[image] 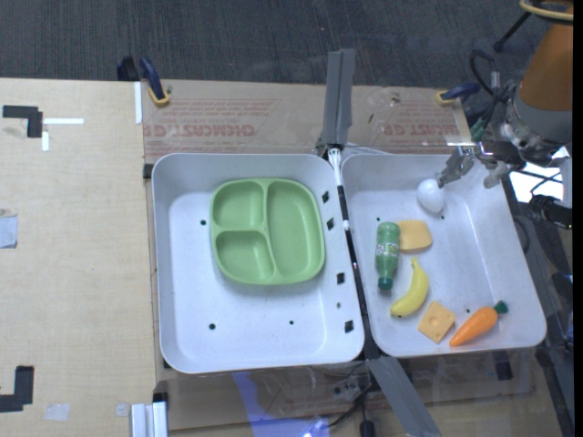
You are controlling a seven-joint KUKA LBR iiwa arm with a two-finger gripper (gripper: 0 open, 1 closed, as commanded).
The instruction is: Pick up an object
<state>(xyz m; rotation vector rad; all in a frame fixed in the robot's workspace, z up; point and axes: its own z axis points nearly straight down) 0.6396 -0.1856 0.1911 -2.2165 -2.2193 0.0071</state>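
Your pincer (458, 168) hangs over the back right corner of the right bin (510, 235), its fingers spread and nothing between them. Just beside its tips, a little forward and to the left, a white egg (430, 196) sits on the bin floor, apart from the metal. Moving outward from there, you find a yellow-orange wedge (414, 236) touching a green bottle (387, 254) that lies on its side. Nearer the front edge lies a banana (411, 289), then a cheese block (436, 321), and a carrot (475, 325) in the front right corner. Across the divider, the left bin (182, 326) holds a green divided plate (268, 231), resting flat toward the back. Both bins sit on the counter (73, 271), with cardboard behind them.
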